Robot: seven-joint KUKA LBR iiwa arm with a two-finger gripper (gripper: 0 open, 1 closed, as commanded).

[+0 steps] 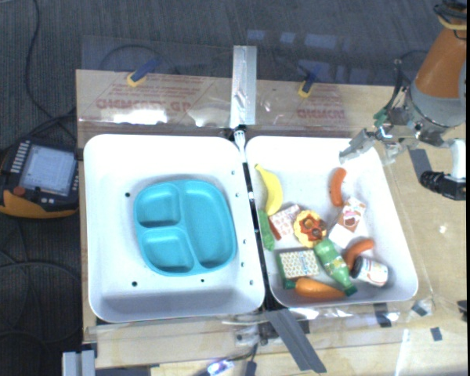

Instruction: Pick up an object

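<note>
Toys crowd the right white plastic bin [399, 233]: a curved yellow banana [269, 188] near its left wall, an orange sausage [338, 186] toward the far-right corner. The metal two-finger gripper [359, 146] hovers over that corner, fingers spread, holding nothing.

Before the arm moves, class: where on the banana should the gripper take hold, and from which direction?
Probably across the banana's thick middle, coming straight down. It lies flat, apart from the other toys, along the right bin's left wall, so the fingers should close across its narrow width. The gripper hangs near the bin's far right corner.
</note>
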